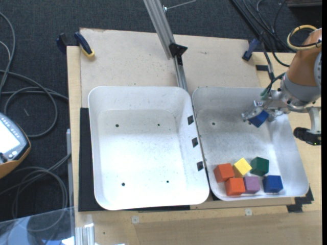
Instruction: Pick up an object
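My gripper (255, 117) hangs over the upper middle of the right bin (219, 106), reaching in from the right. A small blue block (260, 119) sits between its fingers, lifted above the bin floor, and the gripper is shut on it. Several more blocks cluster in the right bin's near corner: a red-orange block (223, 172), a yellow block (242, 166), a green block (260, 165), an orange block (235, 186), a purple block (252, 183) and a second blue block (273, 183).
The left bin (102, 137) lies beside the right one. A metal post (163, 29) slants up from the bench behind the bins. Blue clamps (84, 44) (250, 49) grip the bench's far edge. Cables lie on the floor around.
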Controlling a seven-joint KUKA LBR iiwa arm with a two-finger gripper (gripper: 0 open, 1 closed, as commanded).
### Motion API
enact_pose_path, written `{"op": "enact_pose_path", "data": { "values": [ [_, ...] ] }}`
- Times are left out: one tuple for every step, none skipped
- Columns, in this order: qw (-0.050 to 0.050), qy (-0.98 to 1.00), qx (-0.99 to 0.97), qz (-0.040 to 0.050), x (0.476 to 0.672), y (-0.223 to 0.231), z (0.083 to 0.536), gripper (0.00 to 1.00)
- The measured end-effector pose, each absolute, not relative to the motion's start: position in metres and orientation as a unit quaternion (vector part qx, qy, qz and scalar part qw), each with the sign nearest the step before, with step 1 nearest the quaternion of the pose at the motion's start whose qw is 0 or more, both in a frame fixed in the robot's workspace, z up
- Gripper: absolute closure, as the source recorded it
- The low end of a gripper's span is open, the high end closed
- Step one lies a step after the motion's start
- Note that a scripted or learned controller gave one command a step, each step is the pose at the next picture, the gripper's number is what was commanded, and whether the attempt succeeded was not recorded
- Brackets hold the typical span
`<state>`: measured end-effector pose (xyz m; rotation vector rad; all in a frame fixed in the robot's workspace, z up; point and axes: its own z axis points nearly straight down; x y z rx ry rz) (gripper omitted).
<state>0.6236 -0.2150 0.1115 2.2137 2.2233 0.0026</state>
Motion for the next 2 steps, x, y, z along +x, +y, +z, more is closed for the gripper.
{"op": "enact_pose_path", "data": {
  "values": [
    [0.002,0.708,0.706,0.0004,0.6224,-0.2161,0.1243,1.0],
    [0.001,0.708,0.706,-0.0001,0.6223,-0.2159,0.1237,0.0]
  ]
}}
